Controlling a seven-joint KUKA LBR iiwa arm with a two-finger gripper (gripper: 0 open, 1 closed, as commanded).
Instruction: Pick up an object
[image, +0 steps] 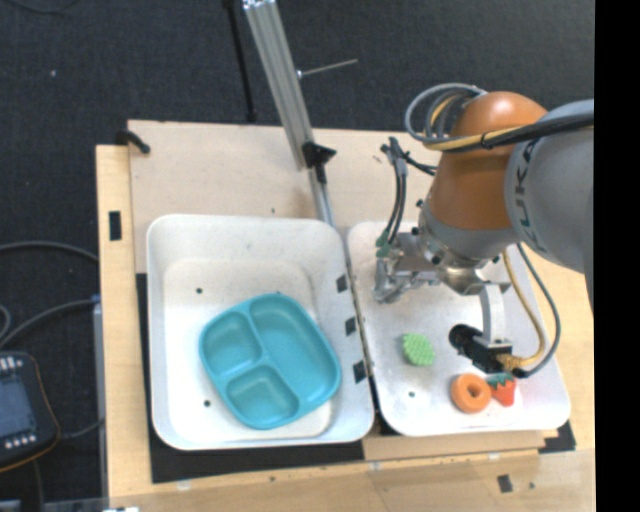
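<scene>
In the right bin (430, 415) lie a small green knobbly object (418, 348), an orange ring (469, 393) and a little red piece (504, 392) touching the ring's right side. My gripper (388, 284) hangs over the bin's upper left part, above and left of the green object and apart from it. Nothing shows in its grasp. The wrist and its orange band (480, 170) cover the back of this bin.
A teal divided plate (268, 360) lies in the left bin (180, 260). A slanted metal pole (287, 95) comes down to the bins' shared back edge. A black fitting with cables (475, 343) sits right of the green object.
</scene>
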